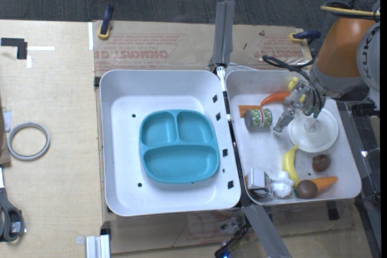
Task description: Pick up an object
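- While hung over the right bin (347, 190), between green can (259, 118) and clear dish (314, 133): gripper (297, 110), with nothing seen held. Whether spread or pressed together cannot be told from this slant.
- Things to pick: all in the right bin, the can and the dish lying nearest.
- Probable fault 1: closing on air in the gap between can and dish, owing to a descent aimed at neither.
- Probable fault 2: the can rolling aside on its round flank if struck off-centre, toward the orange piece (247, 110) touching it.
- Probable fault 3: slipping off the dish, its rim shallow and smooth by the look of it.
- Probable fault 4: catching two things at once in the crowded near corner, where banana (290, 163), white lump (281, 187) and brown fruit (306, 188) lie close together.
- Count, bins: two, side by side. Left bin (115, 130) bearing one teal divided plate (179, 146).
- Count, right bin: one can, one dish, one banana, one white lump.
- Count, orange pieces: three, namely the one by the can, a carrot (275, 96) behind it and a carrot (326, 181) at the near edge.
- Count, brown round things: two, the fruit and a smaller ball (320, 162).
- Count, bench beyond the bins: one grey ring (27, 141).
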